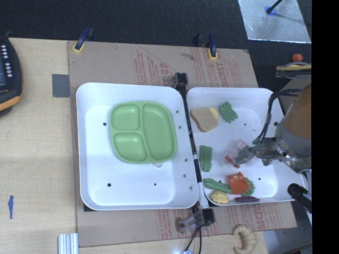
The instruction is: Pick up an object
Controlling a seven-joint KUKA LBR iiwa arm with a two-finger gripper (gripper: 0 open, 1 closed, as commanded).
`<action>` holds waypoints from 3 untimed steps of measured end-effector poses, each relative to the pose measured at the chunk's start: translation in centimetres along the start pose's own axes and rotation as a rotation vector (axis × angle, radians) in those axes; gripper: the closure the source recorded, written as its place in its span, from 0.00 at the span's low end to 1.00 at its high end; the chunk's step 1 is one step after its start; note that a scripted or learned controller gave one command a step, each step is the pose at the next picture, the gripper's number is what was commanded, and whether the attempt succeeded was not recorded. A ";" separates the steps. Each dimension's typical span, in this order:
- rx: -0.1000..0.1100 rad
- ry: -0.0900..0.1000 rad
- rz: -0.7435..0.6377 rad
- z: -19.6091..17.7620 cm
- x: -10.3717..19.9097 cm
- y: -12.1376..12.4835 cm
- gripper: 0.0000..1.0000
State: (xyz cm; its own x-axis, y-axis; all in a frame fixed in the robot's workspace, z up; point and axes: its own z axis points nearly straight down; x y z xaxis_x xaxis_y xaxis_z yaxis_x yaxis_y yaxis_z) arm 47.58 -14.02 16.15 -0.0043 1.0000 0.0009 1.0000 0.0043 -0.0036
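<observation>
green divided plate [143,132] in the left bin [90,189], blue-and-yellow clamps [212,47] on the cardboard [159,67]

A single fixed camera looks down on the counter [37,157] from above, at a slant rather than straight down. It faces the two white bins side by side: the left bin [95,142] fills the middle of the picture and the right bin [265,102] sits toward the right side. The view is far enough back to take in both bins whole, the cardboard sheet [153,62] under them with its far edge clamped, and dark floor [132,9] beyond the counter's far edge. The arm [296,126] enters from the right edge of the picture, over the right bin's right edge.
</observation>
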 end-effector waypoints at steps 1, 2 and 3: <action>-0.006 -0.006 -0.002 7.1 0.0 6.1 0.00; -0.012 -0.005 -0.002 5.3 -0.1 6.2 1.00; -0.003 -0.001 0.005 -1.0 -1.4 0.9 1.00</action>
